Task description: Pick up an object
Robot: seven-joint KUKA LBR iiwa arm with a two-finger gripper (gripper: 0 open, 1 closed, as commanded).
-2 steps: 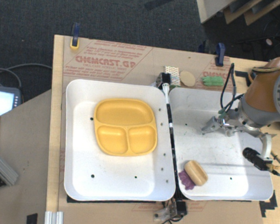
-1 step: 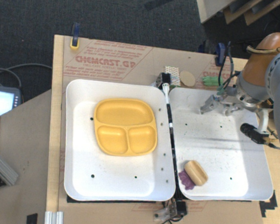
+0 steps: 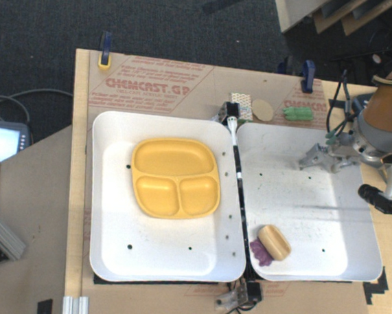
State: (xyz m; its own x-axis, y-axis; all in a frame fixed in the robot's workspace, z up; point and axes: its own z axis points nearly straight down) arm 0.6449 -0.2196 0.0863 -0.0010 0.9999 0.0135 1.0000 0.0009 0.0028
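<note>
Near the front left corner of the right bin [image 3: 314,219] lies a tan bread-roll-shaped object [image 3: 274,242], and a small purple object [image 3: 260,252] touches its left side. A yellow divided plate [image 3: 175,177] rests in the left bin [image 3: 110,220]. My gripper [image 3: 322,162] hangs over the back of the right bin, well behind the roll. Its grey fingers are spread open and nothing sits between them.
Behind the bins, on the brown board, lie a green object [image 3: 298,114], a round tan disc [image 3: 262,111] and a small patterned piece [image 3: 239,100]. Blue clamps [image 3: 106,49] hold the board's back edge. The arm [image 3: 386,116] comes in from the right.
</note>
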